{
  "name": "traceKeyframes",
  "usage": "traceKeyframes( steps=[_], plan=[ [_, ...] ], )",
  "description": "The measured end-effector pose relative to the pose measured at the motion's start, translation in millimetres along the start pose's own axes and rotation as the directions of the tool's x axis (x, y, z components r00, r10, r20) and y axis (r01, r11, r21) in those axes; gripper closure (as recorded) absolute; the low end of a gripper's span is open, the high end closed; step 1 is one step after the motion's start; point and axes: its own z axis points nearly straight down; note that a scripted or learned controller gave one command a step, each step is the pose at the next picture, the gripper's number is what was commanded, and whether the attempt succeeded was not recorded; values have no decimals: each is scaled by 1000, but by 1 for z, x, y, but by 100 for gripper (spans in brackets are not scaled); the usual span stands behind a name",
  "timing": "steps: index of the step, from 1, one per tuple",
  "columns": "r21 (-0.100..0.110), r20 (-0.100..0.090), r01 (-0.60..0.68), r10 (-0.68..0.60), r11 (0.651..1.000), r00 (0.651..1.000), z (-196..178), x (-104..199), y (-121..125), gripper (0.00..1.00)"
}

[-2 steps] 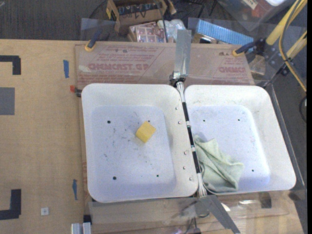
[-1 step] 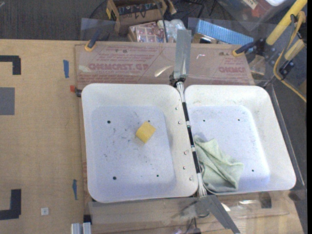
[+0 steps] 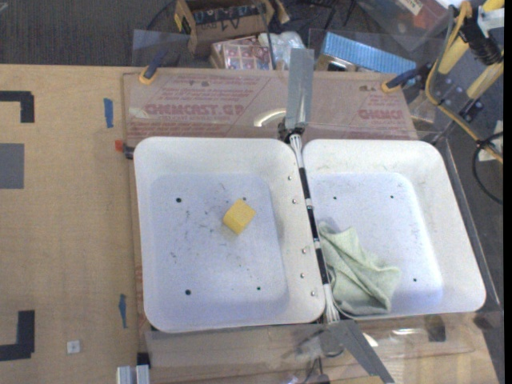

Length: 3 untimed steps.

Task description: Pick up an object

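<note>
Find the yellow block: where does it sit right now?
The yellow block lies near the middle of the left bin, apart from the pale green cloth in the right bin.

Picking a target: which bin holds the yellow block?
The left bin holds the yellow block; the right bin holds a pale green cloth.

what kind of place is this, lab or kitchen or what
Most likely a robotics lab test bench: two shallow white plastic bins side by side on a wooden bench, holding a small yellow block and a crumpled pale green cloth, with clamped cardboard behind.
</note>
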Motion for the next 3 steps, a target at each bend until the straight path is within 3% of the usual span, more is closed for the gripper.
traceKeyframes(
  steps=[1, 2, 3],
  plan=[
    [-3, 5, -257, 257, 966, 966, 61, 49, -7, 100],
    [-5, 4, -505, 505, 863, 863, 77, -13, -21, 100],
    [-1, 2, 7, -7, 1000, 1000, 80, -55, -3, 100]
  ],
)
